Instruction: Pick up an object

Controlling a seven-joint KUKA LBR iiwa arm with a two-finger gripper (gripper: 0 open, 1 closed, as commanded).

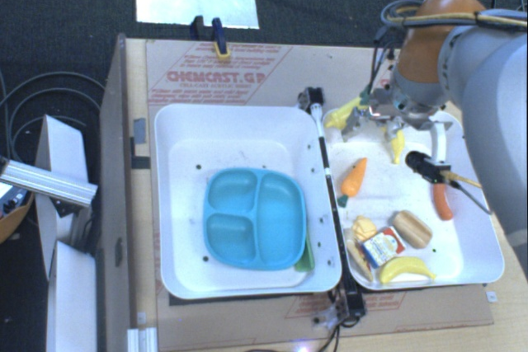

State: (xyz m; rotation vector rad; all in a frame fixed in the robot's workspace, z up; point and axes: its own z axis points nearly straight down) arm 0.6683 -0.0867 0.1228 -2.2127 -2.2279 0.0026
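Lowest in view, a yellow banana [405, 269] lies in the right bin [487, 255], with a small packet [381, 246] and a bread roll [412, 228] just above it — all well below the gripper [373, 118]. An orange carrot [354, 176] lies nearer, below-left of it. Whether the fingers are open or closed I cannot tell — nothing shows between them. A blue plate [252, 218] fills the left bin [177, 177].
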